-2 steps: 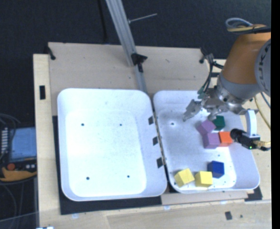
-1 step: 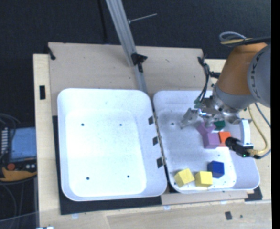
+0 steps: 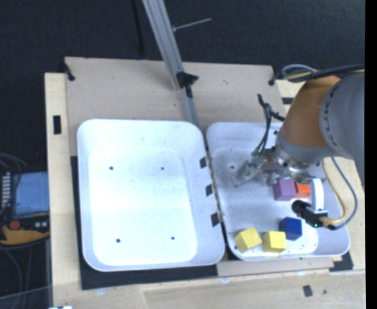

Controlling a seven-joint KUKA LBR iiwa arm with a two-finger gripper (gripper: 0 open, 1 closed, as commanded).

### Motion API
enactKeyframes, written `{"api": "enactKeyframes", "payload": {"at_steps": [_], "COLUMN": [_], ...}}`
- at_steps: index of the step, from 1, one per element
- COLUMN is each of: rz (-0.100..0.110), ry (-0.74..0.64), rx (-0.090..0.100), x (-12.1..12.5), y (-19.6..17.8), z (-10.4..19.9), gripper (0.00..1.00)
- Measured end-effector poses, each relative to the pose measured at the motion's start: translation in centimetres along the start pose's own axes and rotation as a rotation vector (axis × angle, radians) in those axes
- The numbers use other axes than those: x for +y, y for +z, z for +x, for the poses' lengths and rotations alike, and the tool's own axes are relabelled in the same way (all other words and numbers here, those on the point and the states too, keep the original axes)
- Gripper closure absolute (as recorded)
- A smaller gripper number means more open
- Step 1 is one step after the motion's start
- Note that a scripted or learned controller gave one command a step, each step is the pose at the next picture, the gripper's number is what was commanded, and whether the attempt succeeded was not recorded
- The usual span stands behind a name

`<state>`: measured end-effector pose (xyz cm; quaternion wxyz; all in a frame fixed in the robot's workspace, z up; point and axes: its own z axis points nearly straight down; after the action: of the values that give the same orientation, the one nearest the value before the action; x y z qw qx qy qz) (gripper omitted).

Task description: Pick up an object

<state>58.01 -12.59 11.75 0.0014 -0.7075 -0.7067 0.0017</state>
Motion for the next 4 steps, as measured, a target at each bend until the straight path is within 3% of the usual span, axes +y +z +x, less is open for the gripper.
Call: {"api": "enactKeyframes", "payload": {"at_steps": [1, 3, 4], "rz": [-0.01, -0.011, -0.008], "ry": [0.008, -0.004, -0.004], "rx": [-0.001, -0.001, -0.001], "x": [0.2, 0.9, 1.0], "y": [-1.4, -10.8, -13.0], "z": [-0.2, -0.6, -0.7], "gripper": [1.0, 1.0, 1.0]}}
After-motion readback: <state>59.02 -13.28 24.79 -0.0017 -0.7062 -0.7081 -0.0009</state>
